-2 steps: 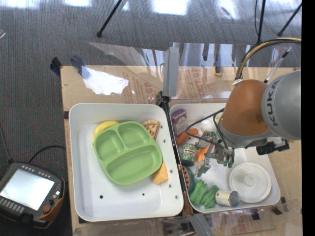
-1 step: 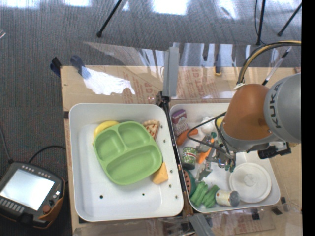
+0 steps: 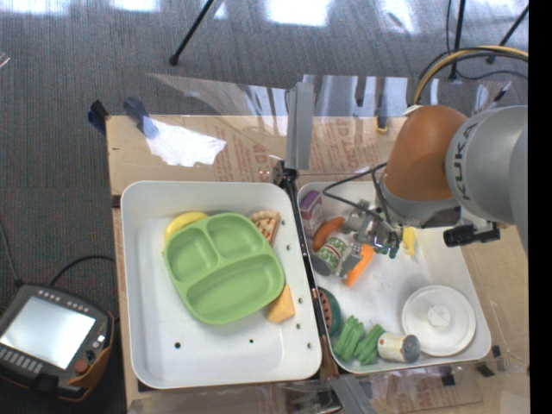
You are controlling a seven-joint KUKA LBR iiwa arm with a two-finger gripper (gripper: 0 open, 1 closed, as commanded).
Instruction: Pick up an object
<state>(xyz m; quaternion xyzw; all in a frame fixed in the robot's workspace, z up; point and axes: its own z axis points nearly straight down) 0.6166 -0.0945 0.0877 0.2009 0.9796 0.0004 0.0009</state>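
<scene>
While the fingers, grip unclear, hover low, a carrot and can crowd them.

Green divided tray looks like smooth matte plastic, the white bins are glossy plastic, tabletop is plain brown cardboard-ish stuff, floor is rough carpet.

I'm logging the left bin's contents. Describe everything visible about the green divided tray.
The green divided tray is light green, plastic-looking, rounded-rectangular, with three compartments: two smaller ones toward the far side and one long one toward the near side. It lies flat, turned at a slant, in the left bin. A yellow piece, a waffle-like piece and an orange wedge poke out from under its edges.
</scene>
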